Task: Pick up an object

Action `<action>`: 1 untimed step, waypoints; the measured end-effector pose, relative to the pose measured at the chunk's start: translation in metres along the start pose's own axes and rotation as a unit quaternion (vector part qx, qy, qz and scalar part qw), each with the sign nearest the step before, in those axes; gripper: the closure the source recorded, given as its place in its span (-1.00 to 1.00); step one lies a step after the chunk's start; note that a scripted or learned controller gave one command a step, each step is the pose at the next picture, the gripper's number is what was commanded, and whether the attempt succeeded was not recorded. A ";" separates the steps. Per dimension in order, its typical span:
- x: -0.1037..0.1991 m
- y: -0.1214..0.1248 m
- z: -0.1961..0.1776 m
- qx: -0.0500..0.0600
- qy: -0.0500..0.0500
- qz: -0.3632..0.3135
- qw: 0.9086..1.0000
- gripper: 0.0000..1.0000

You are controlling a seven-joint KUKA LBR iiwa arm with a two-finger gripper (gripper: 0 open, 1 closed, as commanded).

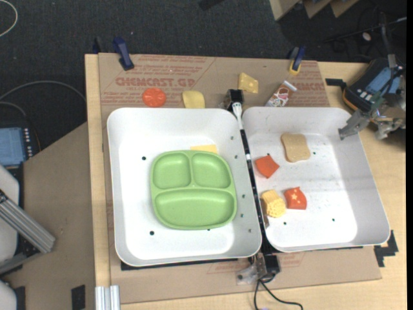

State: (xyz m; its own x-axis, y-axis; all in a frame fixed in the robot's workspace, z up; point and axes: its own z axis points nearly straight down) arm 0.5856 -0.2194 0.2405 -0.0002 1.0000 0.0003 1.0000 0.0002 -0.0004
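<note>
- Inside the left bin [122, 173]: a green divided plate [192, 190], a yellow piece [204, 149] touching its far edge.
- Right bin [361, 192]: tan bread slice [296, 147], orange-red wedge [266, 166], red piece [295, 198], yellow corn piece [273, 205].
- Gripper [352, 126] over that bin's far right corner; whether it is wide or narrow, I cannot tell.

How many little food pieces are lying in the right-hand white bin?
4: a tan bread slice near the top, an orange-red wedge left of centre, a yellow piece and a red piece below.

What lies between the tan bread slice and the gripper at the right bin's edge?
Nothing: from the bread slice to the gripper, the camera view shows bare right bin floor.
</note>
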 end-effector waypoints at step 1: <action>0.085 -0.055 0.088 0.006 0.004 -0.003 1.000 -1.00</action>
State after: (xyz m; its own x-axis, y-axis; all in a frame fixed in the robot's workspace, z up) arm 0.5308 -0.1343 0.1523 -0.0060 1.0000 0.0078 0.9999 0.0061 -0.0131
